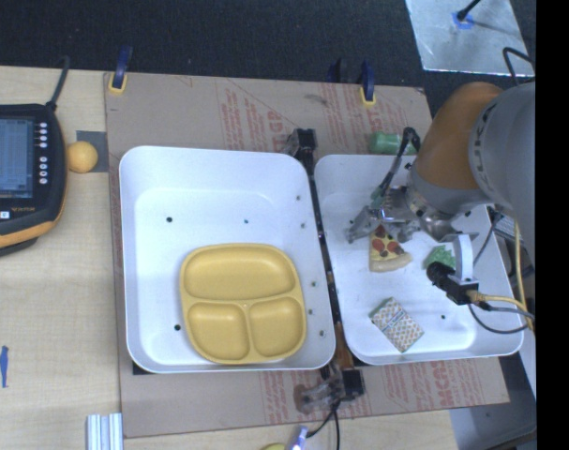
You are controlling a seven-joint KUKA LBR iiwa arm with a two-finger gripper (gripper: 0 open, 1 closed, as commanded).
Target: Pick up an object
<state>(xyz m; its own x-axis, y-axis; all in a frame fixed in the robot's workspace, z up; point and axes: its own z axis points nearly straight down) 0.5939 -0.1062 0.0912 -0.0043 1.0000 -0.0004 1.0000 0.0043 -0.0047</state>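
We're at the reach-in stage, w/ the gripper (387, 221) low over the right bin (345, 251), just above the pizza slice toy (389, 249). The metal fingers (366, 223) look splayed apart, one toward 9 o'clock and one toward 3, and nothing sits between them, so no grasp yet. The slice lies near the bin's middle, touching or nearly touching the fingertips at its 12 o'clock edge; we can't tell which.

Other candidates: a small patterned packet (396, 324) at approx 6 o'clock from the slice, well apart, and a green piece (441, 256) at 3 o'clock, partly under the wrist cabling. The left bin (134, 251) holds a yellow divided tray (242, 300); not our concern.

To do this step well, we'd say:
- Centre the jaws over the slice's body, not its crust edge, before dropping.
- The slice is flat & wedge-shaped, so close across the narrower span; a wide bite prob. slips off.
- Go down till the tips reach the bin floor, else the fingers skate over the top.
- Mind the green piece & cable at 3 o'clock; a sideways nudge could drag them in.
- Lift straight up, slow, and check the slice rides w/ the fingers.
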